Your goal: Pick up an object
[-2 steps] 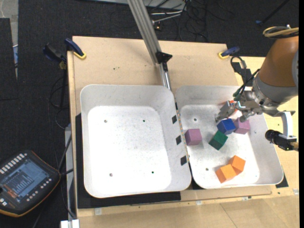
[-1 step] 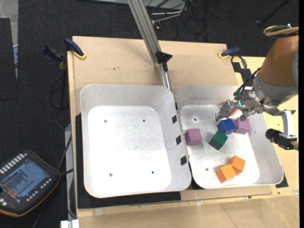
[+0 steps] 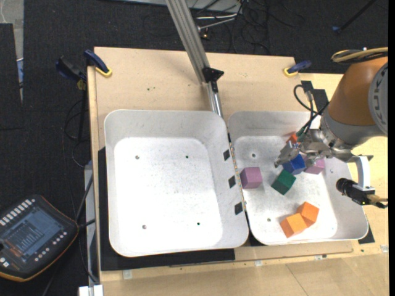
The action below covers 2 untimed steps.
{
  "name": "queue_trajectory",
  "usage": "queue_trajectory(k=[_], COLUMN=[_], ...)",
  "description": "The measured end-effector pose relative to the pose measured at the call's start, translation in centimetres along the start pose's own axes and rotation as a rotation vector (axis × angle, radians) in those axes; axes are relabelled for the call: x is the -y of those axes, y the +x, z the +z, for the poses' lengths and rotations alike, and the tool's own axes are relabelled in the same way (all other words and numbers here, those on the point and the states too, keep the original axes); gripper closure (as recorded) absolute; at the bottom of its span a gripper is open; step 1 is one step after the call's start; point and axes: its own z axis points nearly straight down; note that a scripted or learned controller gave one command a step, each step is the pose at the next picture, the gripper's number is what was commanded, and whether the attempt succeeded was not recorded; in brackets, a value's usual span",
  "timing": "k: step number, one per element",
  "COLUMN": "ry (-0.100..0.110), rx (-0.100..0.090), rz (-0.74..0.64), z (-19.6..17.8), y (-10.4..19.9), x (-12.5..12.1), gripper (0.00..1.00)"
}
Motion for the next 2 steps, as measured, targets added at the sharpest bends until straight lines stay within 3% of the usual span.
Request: queue_trajectory(k=[1,2], ry=[-0.023,-0.029], rx=[0.007,0.01], rz=[0.0,-0.001], z=[3.21,3.52], y=[0.18,0.06], x=[-1.06,-1.35], gripper=[0.0,0.0])
